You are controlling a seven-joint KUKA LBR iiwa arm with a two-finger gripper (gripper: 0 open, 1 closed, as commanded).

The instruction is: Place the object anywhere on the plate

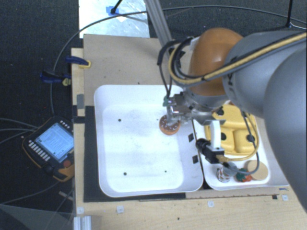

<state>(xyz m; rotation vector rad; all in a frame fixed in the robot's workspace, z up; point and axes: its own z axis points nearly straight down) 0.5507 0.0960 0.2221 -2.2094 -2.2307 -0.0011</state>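
Note:
A small round brown-orange object (169, 126) sits near the right wall of the left white bin (139, 176). My gripper (171, 113) is directly over it, and its tip meets the object's upper edge. The view does not tell whether the object rests on the bin floor or is lifted. A yellow plate (236, 128) lies in the right bin (211, 182), partly hidden under the arm's wrist and orange band (216, 56).
Small items lie at the front of the right bin: a white and black piece (223, 174), a green and red piece (242, 177) and a tan disc (259, 172). Cables hang from the wrist over the plate. A teach pendant (52, 143) lies left of the bench.

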